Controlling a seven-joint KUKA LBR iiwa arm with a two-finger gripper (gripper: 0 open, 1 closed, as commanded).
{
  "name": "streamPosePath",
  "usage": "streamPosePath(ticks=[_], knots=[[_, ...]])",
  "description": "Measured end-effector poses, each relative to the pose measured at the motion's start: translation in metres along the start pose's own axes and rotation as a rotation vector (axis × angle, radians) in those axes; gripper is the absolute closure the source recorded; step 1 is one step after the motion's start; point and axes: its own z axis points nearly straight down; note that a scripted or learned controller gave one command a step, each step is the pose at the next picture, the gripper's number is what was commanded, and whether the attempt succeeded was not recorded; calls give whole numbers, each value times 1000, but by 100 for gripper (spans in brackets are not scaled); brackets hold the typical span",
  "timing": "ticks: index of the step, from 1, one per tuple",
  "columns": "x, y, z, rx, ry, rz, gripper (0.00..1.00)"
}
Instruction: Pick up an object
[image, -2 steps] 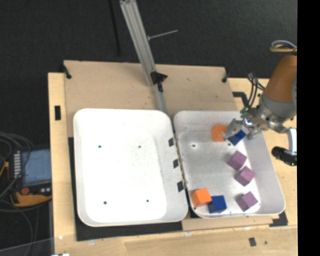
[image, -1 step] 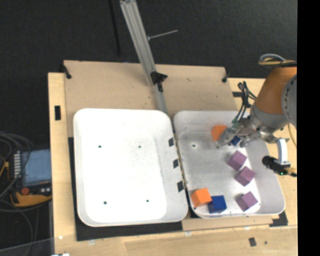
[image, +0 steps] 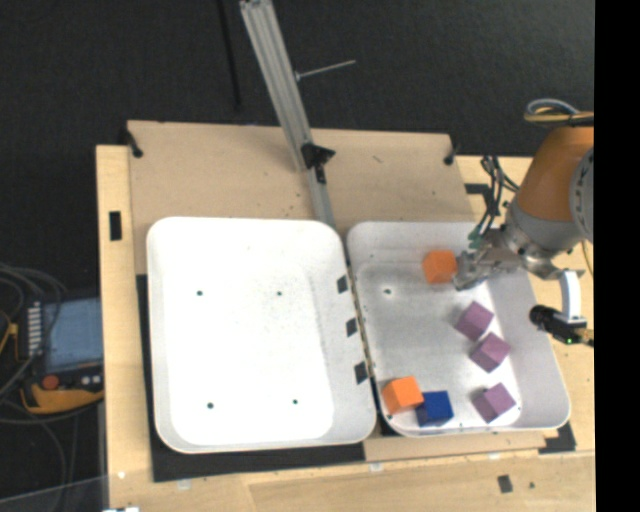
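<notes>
The tabletop (image: 115, 300) is bearing 2 bins; the right bin (image: 400, 310) is holding 3 purple cubes (image: 474, 321), a blue cube (image: 435, 408) and 2 orange blocks. The tool (image: 466, 268) is being held beside the far orange block (image: 438, 267); its state cannot be told. The block is being judged light and rigid, best taken across flat sides.

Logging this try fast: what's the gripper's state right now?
Gripper: low in the right bin, right beside the orange block; cannot be told whether it is open, closed or holding it.
</notes>
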Motion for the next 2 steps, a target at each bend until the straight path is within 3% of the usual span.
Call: streamPosePath(ticks=[2], knots=[[-2,8,-113,-1,0,-4,100]])
